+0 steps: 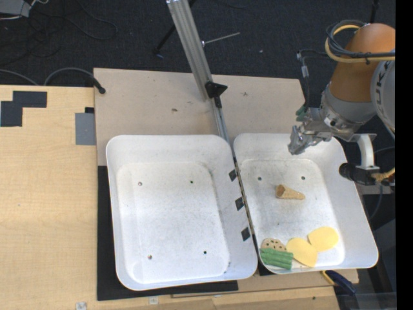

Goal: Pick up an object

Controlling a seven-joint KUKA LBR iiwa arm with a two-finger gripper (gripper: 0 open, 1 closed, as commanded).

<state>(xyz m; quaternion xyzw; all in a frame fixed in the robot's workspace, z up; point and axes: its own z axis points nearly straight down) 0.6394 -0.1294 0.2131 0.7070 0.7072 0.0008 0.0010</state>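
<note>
Four food pieces (303,244) in right bin (348,173); claw (298,144) grip state indiscernible.

A robotics lab: white bins (171,147) on a bench (45,192), aluminium camera mast (193,50), loose floor cables (84,8)

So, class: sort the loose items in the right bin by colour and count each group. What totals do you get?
Yellow: 2, the round disc and the lumpy piece
Green: 1, the ridged piece
Tan: 1, the wedge
Brown spotted: 1, the cookie
Total: 5
</note>
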